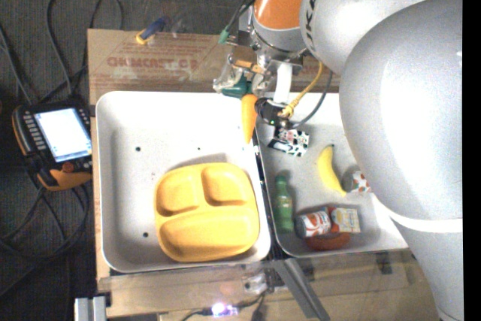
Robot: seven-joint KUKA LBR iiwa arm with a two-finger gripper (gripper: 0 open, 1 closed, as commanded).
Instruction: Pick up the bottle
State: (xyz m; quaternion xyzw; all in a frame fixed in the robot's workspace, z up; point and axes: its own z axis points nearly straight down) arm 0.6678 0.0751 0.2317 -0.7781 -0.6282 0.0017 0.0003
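The gripper (252, 83) hung at the far rim between the two bins, an orange carrot (248, 119) between its fingers, pointing down. The green bottle (282, 202) lay well below it in the right bin (391, 237), beside the yellow divided plate (207, 212).

Glossy, seemingly plastic green bottle (282, 201)

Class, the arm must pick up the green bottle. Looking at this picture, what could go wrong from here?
1. The bottle lies close against the bin wall, which could block one finger.
2. A small carton sits just beside it and might get knocked or grabbed instead.
3. The end effector is over the bins' far edge near a carrot, well away from the bottle.
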